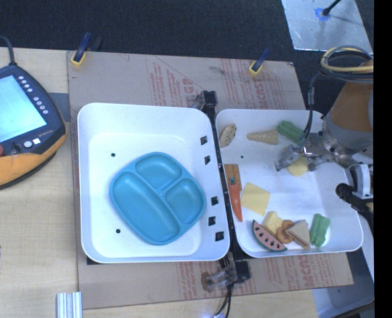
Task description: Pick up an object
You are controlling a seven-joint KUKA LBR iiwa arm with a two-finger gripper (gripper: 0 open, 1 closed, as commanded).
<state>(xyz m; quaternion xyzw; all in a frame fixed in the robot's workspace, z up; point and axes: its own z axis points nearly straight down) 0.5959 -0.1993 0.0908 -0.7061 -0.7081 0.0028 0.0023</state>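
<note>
**Gripper low over a yellow piece in the right bin**

We see a pale wooden bench under brown cardboard [183, 78], bearing two shallow white bins. In the right bin [345, 244] the gripper [300, 159] sits low, its metal fingers [285, 159] splayed moderately wide. A small yellow piece [298, 169] lies right at the fingertips, touching or just under them; we cannot tell whether it is gripped. We judge it light, smooth moulded toy food, likely to slip, so it is best pinched across its narrow middle.

Just behind the fingers lie a green piece [290, 130] and a tan wedge [263, 136]. Nearer the camera lie a yellow cheese slab [255, 197], a watermelon slice [267, 236] and a second green piece [320, 229]; an orange carrot [234, 191] hugs the dividing wall. Well beyond, the left bin [97, 128] holds a blue divided plate [157, 196], and a teach pendant [17, 124] rests on the bench.

Reddish printing runs across the cardboard, too faint for us to read.
</note>
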